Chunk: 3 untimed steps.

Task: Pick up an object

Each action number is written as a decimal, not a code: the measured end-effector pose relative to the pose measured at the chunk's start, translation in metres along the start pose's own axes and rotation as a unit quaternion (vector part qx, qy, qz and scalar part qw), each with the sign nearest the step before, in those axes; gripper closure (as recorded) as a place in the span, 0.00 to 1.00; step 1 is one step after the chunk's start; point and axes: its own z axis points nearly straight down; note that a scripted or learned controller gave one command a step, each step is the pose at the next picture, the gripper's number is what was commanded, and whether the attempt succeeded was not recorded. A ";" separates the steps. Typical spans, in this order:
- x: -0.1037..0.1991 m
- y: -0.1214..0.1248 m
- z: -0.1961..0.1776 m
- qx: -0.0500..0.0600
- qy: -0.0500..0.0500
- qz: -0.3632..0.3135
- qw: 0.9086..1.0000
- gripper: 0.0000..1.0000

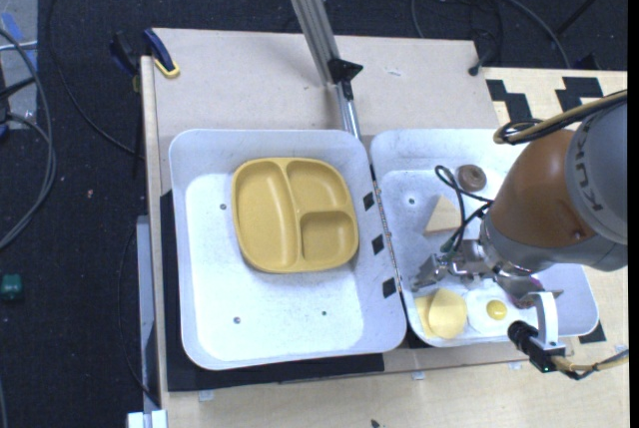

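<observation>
The robot's claw [446, 271], its grip state impossible to tell, hangs over the right bin [399, 157]; it should descend squarely onto the yellow object [445, 314].

robot lab: bench [250, 77], loose cables [80, 107]

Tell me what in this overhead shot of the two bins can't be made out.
- Gripper: camera view, sunk under the arm's wrist in the right bin; whether its jaws are open or shut is hidden.
- Tan block: right part covered by the arm and cable.
- Round brown object: too small to identify.
- Yellow and white pieces: partly under the wrist, shapes unclear.
</observation>
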 end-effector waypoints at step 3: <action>0.005 0.005 -0.119 -0.002 0.000 -0.002 1.000 1.00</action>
